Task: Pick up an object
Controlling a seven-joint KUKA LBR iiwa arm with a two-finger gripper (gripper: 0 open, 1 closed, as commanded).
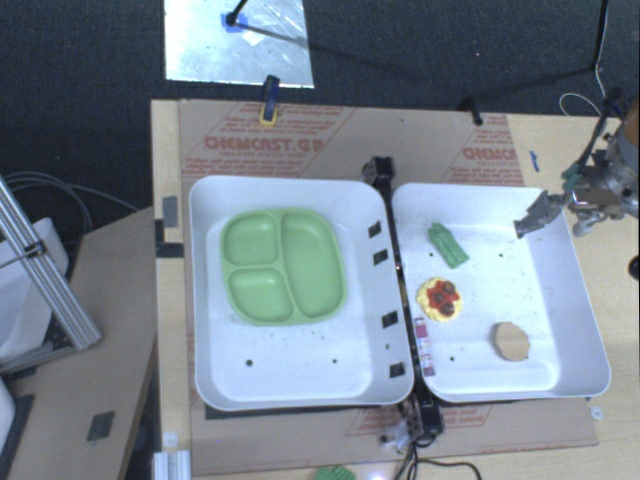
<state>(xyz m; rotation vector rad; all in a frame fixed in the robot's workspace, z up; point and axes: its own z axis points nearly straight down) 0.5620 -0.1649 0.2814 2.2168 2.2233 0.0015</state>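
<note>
From my end the pick hasn't really started: the two-finger gripper (545,215) hangs over the right white bin's (580,298) far corner, carrying nothing I can see. I can't tell its state. The small green block (447,244), round pizza toy (440,298) and tan disc (511,341) all lie untouched, nearer me and to its left.

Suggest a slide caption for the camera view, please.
Gripper above the right bin holding toy foods; green divided plate in the left.

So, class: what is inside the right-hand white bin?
The right bin holds three things, lying apart: a green piece, a small pizza-like toy and a tan disc. The gripper hangs over its far right corner. Whatever lies beneath these things is covered.
</note>
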